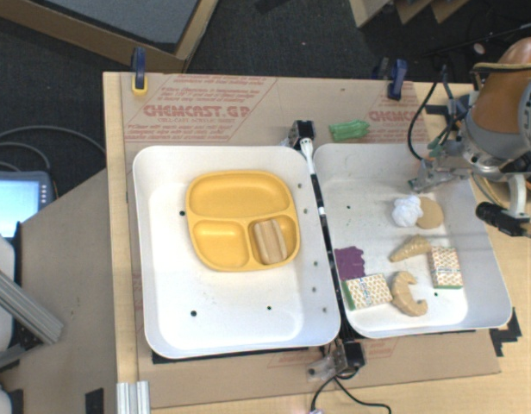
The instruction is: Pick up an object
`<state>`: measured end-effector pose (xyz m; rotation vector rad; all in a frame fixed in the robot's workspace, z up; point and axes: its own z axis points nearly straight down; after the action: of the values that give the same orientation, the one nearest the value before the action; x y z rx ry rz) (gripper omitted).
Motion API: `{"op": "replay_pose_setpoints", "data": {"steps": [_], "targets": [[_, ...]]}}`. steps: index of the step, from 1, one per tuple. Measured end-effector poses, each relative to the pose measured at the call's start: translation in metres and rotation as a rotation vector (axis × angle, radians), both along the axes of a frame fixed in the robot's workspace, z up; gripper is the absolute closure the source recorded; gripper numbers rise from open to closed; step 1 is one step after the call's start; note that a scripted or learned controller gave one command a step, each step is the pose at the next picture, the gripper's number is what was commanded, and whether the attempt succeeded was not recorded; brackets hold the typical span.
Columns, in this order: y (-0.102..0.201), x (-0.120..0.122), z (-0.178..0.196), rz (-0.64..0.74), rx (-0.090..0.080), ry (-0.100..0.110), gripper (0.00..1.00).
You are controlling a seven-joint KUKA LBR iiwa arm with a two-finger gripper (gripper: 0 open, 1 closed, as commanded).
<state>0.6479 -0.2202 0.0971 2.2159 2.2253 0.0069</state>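
My gripper [435,176] hangs over the far right part of the right bin [360,188], below the grey and orange arm [498,102]. Just in front of it lie a crumpled white lump [407,210] and a round tan piece [430,214], apart from the gripper. Further forward are a tan wedge [410,248], a patterned packet [446,266], a purple piece [349,262], a second patterned packet [369,291] and a curved tan piece [409,294].
The left bin [162,300] holds a yellow divided plate [240,198] with a tan block [267,241] in its front right compartment. A green object [349,130] lies on the bench behind the bins. Cables trail by the arm.
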Motion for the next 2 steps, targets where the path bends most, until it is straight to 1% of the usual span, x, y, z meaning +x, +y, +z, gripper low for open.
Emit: {"op": "replay_pose_setpoints", "data": {"steps": [1, 2], "targets": [[0.002, 0.0, -0.001, 0.001, 0.004, 0.002, 0.0], [0.002, -0.035, -0.011, 0.0, 0.007, 0.002, 0.0]]}}
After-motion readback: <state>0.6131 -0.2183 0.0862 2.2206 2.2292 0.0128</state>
